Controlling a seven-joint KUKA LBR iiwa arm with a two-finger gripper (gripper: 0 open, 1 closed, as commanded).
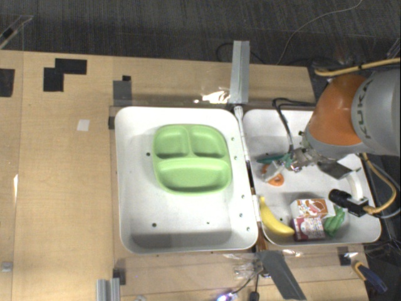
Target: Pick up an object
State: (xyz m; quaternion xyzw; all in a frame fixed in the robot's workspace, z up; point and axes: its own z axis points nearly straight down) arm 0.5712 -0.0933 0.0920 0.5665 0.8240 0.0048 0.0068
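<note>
Camera view from above runs first across the pale wooden bench (56, 187), matte and marked with black blocky patches, then to the left bin (135, 224), a shallow white tray with rounded corners. A smooth green plastic plate (191, 157) lies in it, softly rectangular and split into three compartments. Past the metal divider, the right bin (263, 127) holds the objects I could pick up: a small orange piece (276, 180) near the middle, a curved yellow banana (274, 220) along the near left wall, and a glossy red-and-white printed pouch (309, 217) just beside it, touching something green (336, 219). My gripper (289, 160) hangs over this bin above the orange piece, amid teal bits; whether it is released or clenched I cannot tell.
</note>
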